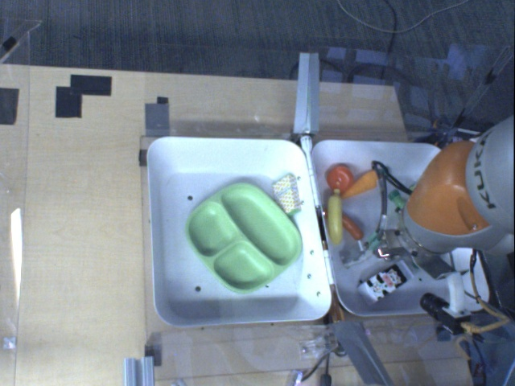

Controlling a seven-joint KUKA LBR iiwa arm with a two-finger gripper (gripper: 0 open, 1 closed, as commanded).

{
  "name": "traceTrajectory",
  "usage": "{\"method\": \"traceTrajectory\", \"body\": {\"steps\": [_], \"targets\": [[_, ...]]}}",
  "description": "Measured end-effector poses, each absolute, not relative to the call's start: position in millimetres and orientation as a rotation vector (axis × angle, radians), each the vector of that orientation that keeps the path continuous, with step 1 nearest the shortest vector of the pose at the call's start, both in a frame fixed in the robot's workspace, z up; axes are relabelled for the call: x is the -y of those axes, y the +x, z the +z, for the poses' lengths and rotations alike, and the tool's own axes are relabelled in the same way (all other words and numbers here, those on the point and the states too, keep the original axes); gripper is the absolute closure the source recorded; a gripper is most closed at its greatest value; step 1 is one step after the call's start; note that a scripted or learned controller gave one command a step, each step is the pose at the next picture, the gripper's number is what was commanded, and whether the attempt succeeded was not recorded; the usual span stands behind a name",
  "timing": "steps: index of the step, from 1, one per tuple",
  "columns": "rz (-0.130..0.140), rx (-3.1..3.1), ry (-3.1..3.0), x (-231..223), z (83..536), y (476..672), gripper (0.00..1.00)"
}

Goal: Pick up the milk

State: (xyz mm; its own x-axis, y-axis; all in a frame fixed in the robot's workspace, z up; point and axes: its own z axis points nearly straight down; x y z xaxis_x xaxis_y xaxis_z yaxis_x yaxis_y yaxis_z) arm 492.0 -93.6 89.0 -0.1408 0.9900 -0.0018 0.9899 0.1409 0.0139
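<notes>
- Milk (385,282): small white carton with dark print, lying in the right bin (354,302) near its front wall.
- Gripper (385,248) hangs just above and behind the carton; finger state cannot be told, and nothing is seen in its hold.
- Neighbours: banana (334,213), tomato (339,175) and carrot (362,184) sit further back, apart from the carton.
- Advice: centre over the carton, align jaws across its narrow side, descend straight, avoid the front wall.
- Green plate (245,236) in the left bin (165,215) is irrelevant.

The arm (463,191) is cut off at the right edge and covers much of the right bin (354,304). The pincer (385,252) is too blurred to read. Just below it, a small black-and-white thing (383,283) cannot be identified.
</notes>
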Motion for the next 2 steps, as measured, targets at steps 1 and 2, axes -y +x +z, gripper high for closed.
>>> {"method": "traceTrajectory", "body": {"steps": [1, 2], "targets": [[0.003, -2.534, 1.854, 103, 137, 548.3, 0.0], [0.012, -2.547, 1.819, 98, 89, 491.6, 0.0]]}}
